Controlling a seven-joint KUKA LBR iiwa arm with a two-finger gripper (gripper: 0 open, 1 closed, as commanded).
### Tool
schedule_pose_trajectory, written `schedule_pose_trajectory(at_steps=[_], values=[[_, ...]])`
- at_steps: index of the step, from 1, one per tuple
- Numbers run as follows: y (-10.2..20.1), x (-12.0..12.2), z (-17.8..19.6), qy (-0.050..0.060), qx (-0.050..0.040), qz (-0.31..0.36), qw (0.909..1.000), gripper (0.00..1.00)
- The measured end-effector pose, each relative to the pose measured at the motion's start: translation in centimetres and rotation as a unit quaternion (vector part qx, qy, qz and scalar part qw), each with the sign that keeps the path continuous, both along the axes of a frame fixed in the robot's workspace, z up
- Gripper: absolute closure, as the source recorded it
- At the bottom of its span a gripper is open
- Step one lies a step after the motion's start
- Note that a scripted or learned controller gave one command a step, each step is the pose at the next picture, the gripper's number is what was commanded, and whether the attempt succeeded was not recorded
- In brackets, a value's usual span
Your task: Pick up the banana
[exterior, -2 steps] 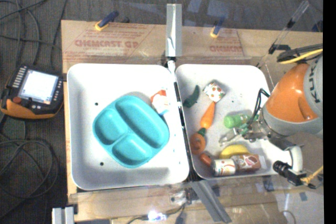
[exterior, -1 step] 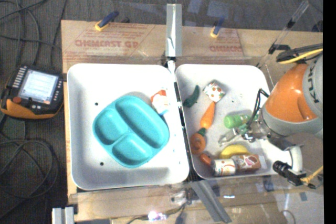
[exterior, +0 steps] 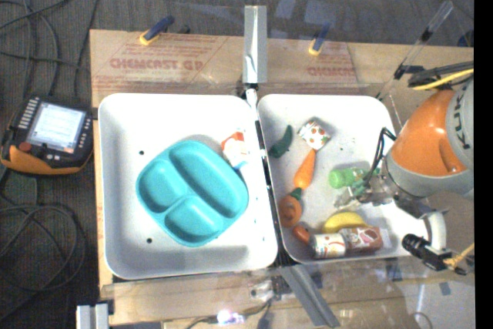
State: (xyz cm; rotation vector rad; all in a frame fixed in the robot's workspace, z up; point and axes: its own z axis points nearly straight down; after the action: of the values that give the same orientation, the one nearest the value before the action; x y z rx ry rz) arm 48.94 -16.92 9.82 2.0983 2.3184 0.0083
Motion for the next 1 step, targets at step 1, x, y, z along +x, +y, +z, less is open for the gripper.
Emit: schedule_pose_trajectory(at_steps=[1], values=[[0.01, -0.01, -0.01, 0.000, 0.0001, 0.000, 1.0000, 0.00]])
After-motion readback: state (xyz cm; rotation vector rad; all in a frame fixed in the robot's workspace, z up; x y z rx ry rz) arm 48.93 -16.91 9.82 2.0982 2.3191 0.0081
